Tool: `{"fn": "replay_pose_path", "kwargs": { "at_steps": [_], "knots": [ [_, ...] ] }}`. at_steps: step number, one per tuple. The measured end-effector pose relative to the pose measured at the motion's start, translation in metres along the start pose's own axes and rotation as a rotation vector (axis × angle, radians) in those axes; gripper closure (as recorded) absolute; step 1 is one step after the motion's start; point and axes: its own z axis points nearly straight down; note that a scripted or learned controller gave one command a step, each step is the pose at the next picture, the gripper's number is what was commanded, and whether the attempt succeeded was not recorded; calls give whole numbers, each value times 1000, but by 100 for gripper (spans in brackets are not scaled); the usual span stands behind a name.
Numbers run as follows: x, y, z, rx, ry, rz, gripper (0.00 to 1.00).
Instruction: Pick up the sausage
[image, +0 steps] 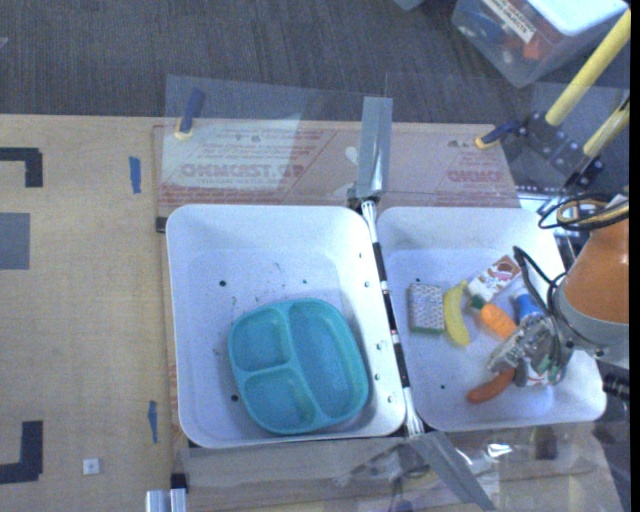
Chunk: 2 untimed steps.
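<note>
I cannot tell how my jaws stand; my gripper (522, 362) hangs right over the sausage (489, 389) in the right bin (440, 405) (carrot (497, 319) and banana (456, 318) just beyond). I judge the grasp underway; next, closing squarely across it

My arm (600, 285): broad orange band above a grey wrist section, rounded housing. Black cable loops along its left side toward the claw (522, 362). The claw is a small cluster of grey metal with dark parts; finer detail is too blurred to read.
</note>
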Motion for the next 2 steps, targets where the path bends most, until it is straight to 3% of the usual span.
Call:
{"fn": "replay_pose_path", "kwargs": {
  "at_steps": [1,2],
  "knots": [
    [36,34,-1,0,-3,-419,100],
    [87,90,-164,1,7,-428,100]
  ]
}}
